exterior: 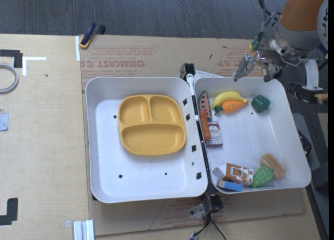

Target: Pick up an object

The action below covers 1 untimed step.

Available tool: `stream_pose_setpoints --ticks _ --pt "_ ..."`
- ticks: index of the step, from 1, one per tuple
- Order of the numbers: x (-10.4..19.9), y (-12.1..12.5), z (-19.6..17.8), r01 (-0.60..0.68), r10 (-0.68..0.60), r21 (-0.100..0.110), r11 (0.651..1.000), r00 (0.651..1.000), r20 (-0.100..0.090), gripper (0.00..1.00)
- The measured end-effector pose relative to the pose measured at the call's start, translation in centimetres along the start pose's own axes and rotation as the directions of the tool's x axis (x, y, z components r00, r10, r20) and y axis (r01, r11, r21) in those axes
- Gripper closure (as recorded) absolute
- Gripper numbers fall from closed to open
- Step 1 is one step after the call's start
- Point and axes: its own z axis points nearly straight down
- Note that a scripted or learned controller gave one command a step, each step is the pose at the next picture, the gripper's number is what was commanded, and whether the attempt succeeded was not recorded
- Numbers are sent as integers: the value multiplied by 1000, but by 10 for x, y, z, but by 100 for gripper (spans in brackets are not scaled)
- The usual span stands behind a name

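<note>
The gripper [255,71] hangs over the far edge of the right bin [292,129], its two fingers spread apart with nothing between them and touching nothing. Below in that bin lie a banana [228,97], a carrot [233,106] and a green pepper [260,103], near the far wall
</note>
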Motion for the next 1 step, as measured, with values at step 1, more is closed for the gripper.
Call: stream_pose_setpoints --ticks 1 --pt "11 -7 167 34 -34 1 999 999 0 0"
